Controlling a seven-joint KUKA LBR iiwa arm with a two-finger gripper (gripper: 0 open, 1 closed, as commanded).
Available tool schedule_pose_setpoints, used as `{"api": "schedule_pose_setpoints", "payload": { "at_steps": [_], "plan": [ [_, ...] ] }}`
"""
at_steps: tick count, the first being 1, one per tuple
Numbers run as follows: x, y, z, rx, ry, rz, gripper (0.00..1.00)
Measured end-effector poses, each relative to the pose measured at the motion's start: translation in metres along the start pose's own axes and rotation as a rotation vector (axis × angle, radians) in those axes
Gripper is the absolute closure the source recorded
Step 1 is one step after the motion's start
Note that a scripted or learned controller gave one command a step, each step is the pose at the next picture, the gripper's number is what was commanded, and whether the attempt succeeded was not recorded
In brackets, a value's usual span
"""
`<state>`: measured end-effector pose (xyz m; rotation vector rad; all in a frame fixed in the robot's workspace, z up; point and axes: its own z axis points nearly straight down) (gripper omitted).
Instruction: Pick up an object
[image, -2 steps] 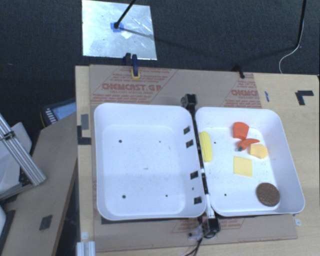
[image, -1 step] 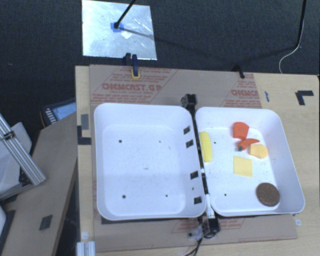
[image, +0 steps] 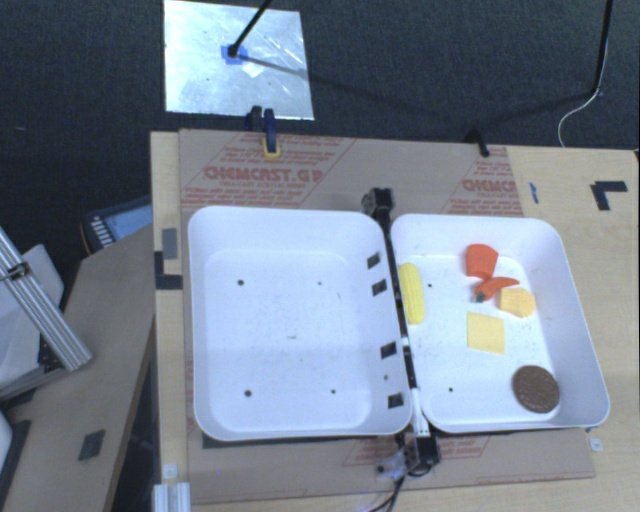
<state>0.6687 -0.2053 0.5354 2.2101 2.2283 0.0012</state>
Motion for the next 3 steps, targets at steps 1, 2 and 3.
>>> {"api": "schedule_pose_setpoints", "payload": {
  "at_steps": [1,2,3],
  "plan": [
    [0.0000,0.0000,0.0000,0.000,0.000,0.000,1.00],
    [0.0000,0.0000,0.0000,0.000,0.000,0.000,1.00],
    [0.0000,0.0000,0.0000,0.000,0.000,0.000,1.00]
  ]
}}
